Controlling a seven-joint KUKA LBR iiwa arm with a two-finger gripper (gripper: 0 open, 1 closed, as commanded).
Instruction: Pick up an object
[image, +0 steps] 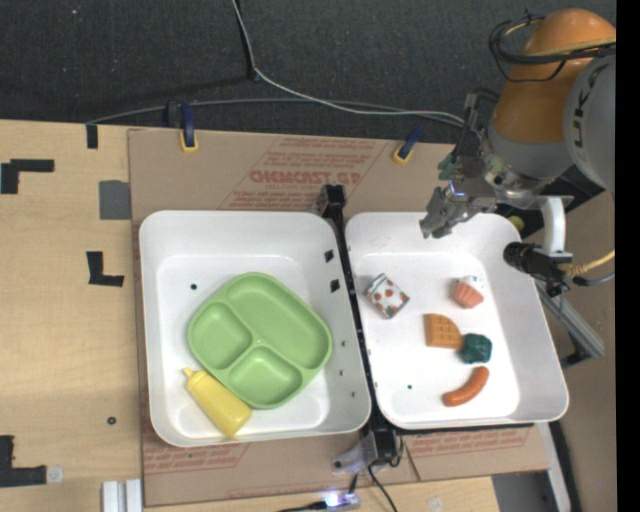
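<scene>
Camera view, from above and at a slant: two white bins lay side by side on the surface. The claw (440, 222) hung over the far rim of the right bin (500, 405), holding nothing; whether it stood wide or narrow could not be told. No single target was marked. In the right bin lay a small printed cube (386, 296), a pink piece (468, 292), a waffle (441, 330) just beside a dark green lump (476, 348), and a sausage (466, 386), all toy-sized. The left bin (160, 300) held a green divided plate (260, 340) and a yellow bottle (216, 402) touching it. The toys looked light and probably smooth plastic. The cube, standing well apart, seemed easiest, taken across two opposite faces. The sausage would likely want a pinch across its middle.
</scene>
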